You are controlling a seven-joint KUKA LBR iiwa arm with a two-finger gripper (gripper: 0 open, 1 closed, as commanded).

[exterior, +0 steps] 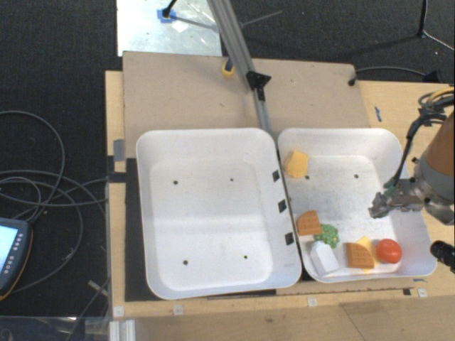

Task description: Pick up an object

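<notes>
Gripper (379,208) over right bin (384,142), pre-grasp.
Can't tell finger state; I'd drop straight onto tomato (388,251), clear of cheese (365,243) & waffle (359,256) touching it.

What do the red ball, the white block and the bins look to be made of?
Red ball: probably smooth plastic or rubber; even colour, soft sheen, like a toy tomato. White block: likely matte plastic or foam; too small to tell which. Right bin and left bin: apparently thin moulded white plastic, with rounded corners and raised rims.
</notes>
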